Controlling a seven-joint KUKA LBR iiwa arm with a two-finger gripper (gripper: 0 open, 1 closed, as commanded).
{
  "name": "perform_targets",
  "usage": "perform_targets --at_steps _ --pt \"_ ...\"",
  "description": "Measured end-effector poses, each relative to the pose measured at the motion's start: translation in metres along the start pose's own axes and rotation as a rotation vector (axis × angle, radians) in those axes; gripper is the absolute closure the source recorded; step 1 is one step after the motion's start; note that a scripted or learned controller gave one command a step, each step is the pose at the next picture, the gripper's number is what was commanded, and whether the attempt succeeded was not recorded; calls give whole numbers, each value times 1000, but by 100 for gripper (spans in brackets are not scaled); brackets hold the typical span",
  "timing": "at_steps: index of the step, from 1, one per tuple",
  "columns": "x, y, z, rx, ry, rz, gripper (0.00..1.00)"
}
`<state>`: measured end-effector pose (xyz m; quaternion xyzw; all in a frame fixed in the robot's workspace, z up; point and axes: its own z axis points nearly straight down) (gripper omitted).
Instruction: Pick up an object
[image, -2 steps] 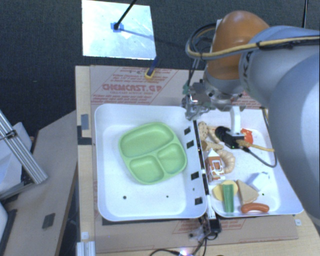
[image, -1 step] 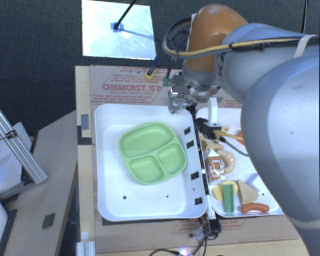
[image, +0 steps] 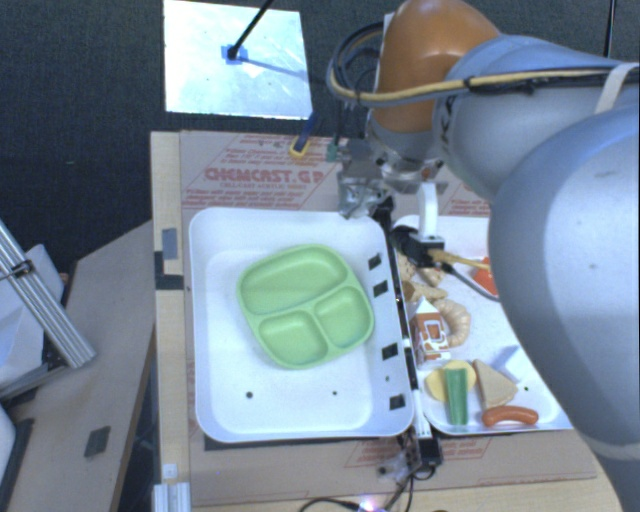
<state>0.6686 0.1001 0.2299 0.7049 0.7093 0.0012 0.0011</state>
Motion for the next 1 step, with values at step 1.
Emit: perform_targets --at_steps 1 --pt "-9 -2 -3 1 -1 5 100"
